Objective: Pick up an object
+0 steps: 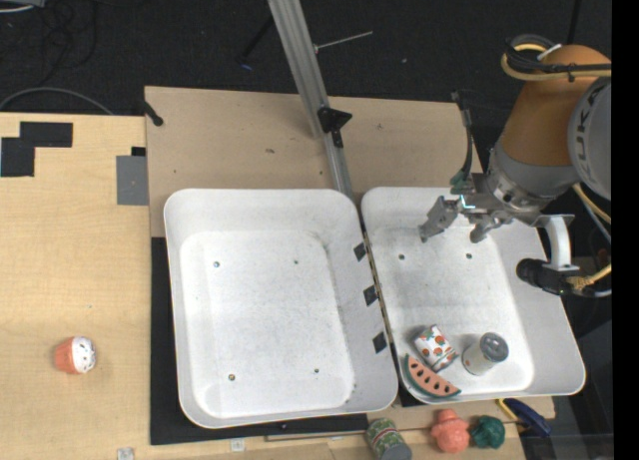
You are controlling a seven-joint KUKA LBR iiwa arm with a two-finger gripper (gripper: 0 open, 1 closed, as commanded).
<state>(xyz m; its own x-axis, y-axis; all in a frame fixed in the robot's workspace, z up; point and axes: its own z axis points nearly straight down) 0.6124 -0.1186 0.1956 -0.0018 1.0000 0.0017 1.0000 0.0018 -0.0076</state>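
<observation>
Presently, item by item.

Hand [459,219]: hanging over the far part of the right bin [559,348], its two fingers spread apart, nothing between them. Released, then.

Candidates for picking, all bunched in the near corner of the right bin, well apart from the hand: a small patterned cup [435,346], a grey can [486,352] just beside it, and a melon slice [431,376] lying against the near rim.

Left bin [200,219]: bare white floor.

Strays on the desk [60,248], outside both bins: an orange ball [75,355] at far left; a dark can [383,437], a pink lump [449,431] and a green lump [487,431] along the near edge.

Risks, as I judge them:
- Cup and can sit so close that fingers coming down on one may strike the other and knock both aside.
- The slice lies flat and low by the wall; a finger could land on the rim, or shut above the slice and come away with nothing.
- Descending where it hangs now, the hand would close on bare bin floor.
</observation>
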